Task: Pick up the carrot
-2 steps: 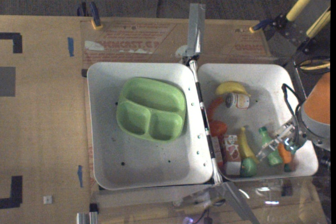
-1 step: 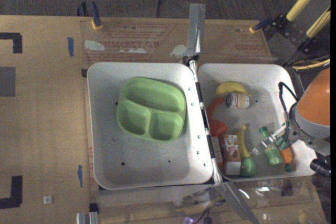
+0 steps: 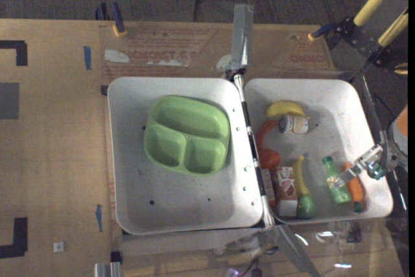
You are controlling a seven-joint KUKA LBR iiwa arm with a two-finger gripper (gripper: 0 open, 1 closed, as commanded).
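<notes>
The carrot (image 3: 355, 189) is orange with a green stem end and lies near the front right corner of the right bin (image 3: 337, 95), beside a green bottle (image 3: 336, 181). My gripper (image 3: 368, 164) comes in from the right and sits just above and to the right of the carrot's upper end, very close to it. From this view I cannot see whether it touches the carrot.
The right bin also holds a banana (image 3: 285, 107), a small can (image 3: 295, 124), a red pepper (image 3: 268, 157), a red box (image 3: 284, 181), a yellow piece (image 3: 300, 176) and a green item (image 3: 307, 205). A green divided plate (image 3: 188, 135) lies in the left bin (image 3: 123, 159).
</notes>
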